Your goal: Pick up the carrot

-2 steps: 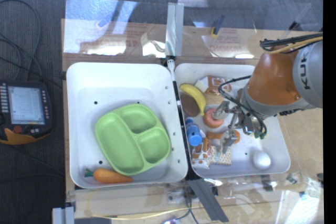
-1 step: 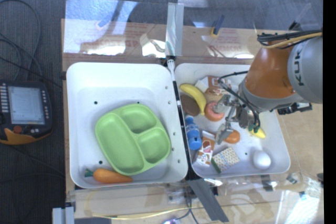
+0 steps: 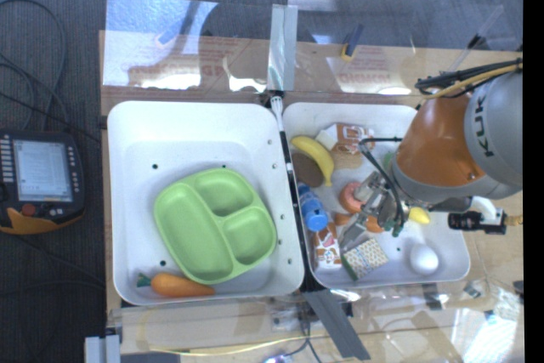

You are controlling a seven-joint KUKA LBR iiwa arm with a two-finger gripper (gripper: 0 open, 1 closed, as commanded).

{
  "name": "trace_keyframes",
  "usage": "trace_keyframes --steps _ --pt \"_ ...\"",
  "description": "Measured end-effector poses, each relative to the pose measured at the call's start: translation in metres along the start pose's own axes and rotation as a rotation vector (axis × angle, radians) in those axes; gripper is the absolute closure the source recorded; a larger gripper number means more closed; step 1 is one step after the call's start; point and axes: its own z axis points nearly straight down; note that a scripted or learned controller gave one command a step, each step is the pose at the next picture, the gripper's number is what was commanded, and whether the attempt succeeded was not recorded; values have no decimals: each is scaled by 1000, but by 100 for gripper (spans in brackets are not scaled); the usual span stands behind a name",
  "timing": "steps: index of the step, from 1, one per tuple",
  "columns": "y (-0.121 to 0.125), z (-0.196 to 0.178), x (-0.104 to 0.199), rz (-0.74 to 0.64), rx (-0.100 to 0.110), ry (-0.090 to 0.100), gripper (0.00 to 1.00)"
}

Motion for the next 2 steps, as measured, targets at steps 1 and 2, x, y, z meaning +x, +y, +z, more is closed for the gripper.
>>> trace_keyframes --steps 1,2 --pt "24 1 -11 -17 8 3 0" --pt "33 2 -38 384 15 5 0"
